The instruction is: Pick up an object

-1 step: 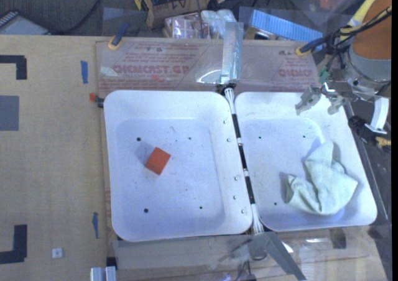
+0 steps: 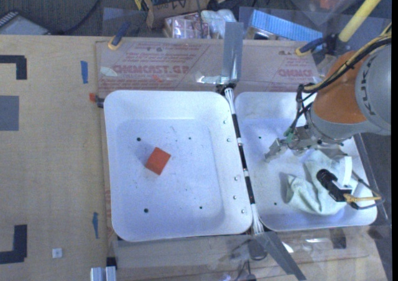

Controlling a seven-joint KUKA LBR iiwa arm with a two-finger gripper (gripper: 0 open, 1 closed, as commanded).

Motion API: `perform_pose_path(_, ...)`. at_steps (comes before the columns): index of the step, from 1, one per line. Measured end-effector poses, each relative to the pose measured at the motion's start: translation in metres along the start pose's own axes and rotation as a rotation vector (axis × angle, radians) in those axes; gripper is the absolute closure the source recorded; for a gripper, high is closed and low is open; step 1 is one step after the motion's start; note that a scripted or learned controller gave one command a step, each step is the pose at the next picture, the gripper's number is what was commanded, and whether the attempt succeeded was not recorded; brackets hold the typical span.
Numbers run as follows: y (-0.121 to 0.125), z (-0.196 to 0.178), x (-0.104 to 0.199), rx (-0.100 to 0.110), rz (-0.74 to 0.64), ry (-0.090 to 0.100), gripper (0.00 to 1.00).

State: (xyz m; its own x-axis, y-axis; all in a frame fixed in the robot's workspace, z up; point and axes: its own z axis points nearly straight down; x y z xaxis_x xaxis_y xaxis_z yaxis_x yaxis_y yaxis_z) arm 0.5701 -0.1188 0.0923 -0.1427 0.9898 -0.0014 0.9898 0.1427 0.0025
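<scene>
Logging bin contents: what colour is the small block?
The block is orange-red; camera view.

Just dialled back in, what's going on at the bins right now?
The grey arm with the orange band reaches in from the right, with its two-finger gripper low over the right-hand shallow white bin. The gripper sits close beside a crumpled pale cloth lying toward the bottom of that bin in the view. I can't see it holding anything yet. A small orange-red block sits by itself in the left-hand white bin, away from the arm.
</scene>
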Motion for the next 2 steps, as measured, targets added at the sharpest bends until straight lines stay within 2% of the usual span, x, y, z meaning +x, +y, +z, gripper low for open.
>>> perform_pose_path(1,0.000,-0.009,-0.002,-0.003,0.005,-0.002,1.00)
perform_pose_path(2,0.032,-0.142,0.059,0.002,-0.183,0.001,1.00)
